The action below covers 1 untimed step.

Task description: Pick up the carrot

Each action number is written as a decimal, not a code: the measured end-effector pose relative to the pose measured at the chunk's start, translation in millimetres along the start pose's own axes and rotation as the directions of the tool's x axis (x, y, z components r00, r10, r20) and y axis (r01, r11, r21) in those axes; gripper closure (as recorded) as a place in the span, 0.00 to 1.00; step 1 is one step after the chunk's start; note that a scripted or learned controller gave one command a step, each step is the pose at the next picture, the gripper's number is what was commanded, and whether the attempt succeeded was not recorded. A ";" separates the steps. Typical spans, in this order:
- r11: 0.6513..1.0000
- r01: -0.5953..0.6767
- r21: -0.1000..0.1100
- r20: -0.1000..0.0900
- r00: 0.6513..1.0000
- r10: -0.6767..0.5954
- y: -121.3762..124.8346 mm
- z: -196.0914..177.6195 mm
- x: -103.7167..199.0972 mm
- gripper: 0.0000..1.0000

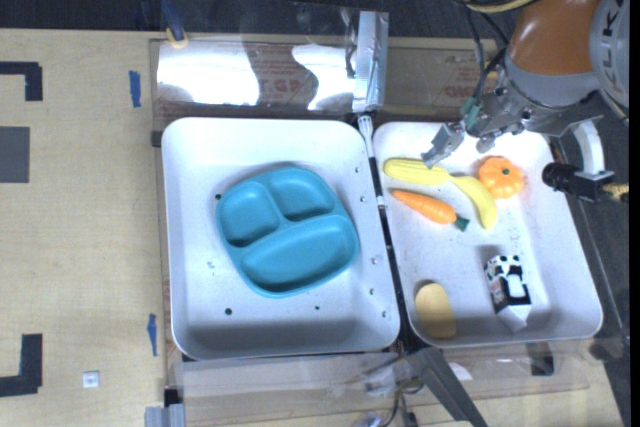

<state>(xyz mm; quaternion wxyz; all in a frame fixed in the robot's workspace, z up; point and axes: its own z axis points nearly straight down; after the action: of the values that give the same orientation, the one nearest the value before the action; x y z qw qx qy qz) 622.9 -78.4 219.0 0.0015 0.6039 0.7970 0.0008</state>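
Carrot (427,207) in right bin (560,315) — just below banana (450,182)

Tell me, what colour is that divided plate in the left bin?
The divided plate is plain light blue, seen clearly in the camera view.

An orange plastic carrot with a green stub end (428,207) is lying in the right shallow white bin (570,265), just below a yellow plastic banana (452,183). The grey two-finger gripper (441,146) is hovering over the banana's left end, clasping nothing.
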 end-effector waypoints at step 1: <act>0.999 0.050 0.006 -0.002 0.999 -0.050 -63.3 70.9 -18.6 0.00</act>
<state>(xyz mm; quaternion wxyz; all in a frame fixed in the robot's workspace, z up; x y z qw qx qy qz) 567.1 -113.5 147.9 -0.0013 0.5837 0.8120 -0.0010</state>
